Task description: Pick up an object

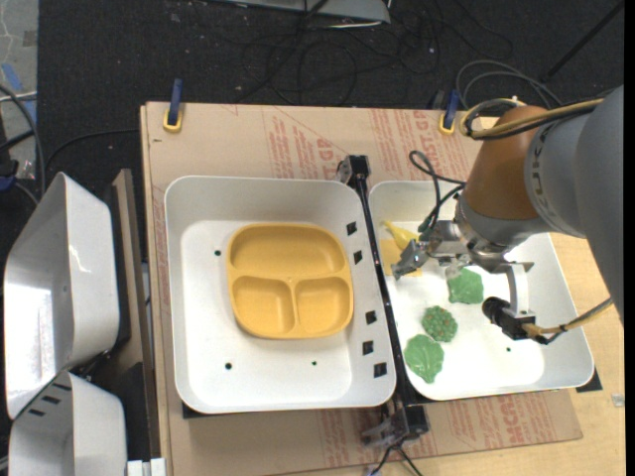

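Note:
My gripper [415, 258] is low in the right bin [556, 360], at its left side near the divider. A yellow object [397, 235] lies right beside the gripper, partly hidden by it; whether it is touched is unclear. Three green leafy pieces lie in the same bin: one [464, 288] just right of the gripper, one [440, 323] below it, and one [425, 357] near the front left corner. The grey arm with its orange band [506, 172] covers the bin's back right part.
A yellow divided plate [292, 279] rests in the middle of the left bin [198, 365]. A black rail with clips [375, 296] separates the two bins. A white container [55, 266] stands off the bench at the left.

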You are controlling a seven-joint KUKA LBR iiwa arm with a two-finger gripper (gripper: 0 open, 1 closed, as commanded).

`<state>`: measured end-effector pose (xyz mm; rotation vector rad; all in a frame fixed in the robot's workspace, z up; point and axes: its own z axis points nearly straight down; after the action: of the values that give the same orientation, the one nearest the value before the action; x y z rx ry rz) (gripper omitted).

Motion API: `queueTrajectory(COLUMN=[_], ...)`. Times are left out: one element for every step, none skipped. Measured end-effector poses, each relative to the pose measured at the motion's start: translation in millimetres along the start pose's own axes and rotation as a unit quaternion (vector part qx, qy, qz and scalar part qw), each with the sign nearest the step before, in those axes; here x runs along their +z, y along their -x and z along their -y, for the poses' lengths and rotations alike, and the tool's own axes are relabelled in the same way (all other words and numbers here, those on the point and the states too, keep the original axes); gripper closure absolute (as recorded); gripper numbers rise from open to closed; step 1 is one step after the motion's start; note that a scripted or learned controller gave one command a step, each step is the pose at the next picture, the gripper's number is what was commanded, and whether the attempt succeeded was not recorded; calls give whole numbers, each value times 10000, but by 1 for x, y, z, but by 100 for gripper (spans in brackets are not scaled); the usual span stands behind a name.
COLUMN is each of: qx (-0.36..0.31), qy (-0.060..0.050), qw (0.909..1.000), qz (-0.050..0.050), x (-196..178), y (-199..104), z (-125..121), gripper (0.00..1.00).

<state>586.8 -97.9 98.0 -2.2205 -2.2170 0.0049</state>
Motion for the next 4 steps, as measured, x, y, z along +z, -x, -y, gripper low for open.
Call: queueTrajectory(qx=[6, -16, -22, -18], qy=[23, 39, 60, 60], qw=[10000, 10000, 10000, 10000], qz=[2, 5, 9, 13], x=[-14, -56, -120, -178], y=[0, -1, -1, 9], z=[-1, -2, -2, -6], gripper=[100, 100, 100, 100])
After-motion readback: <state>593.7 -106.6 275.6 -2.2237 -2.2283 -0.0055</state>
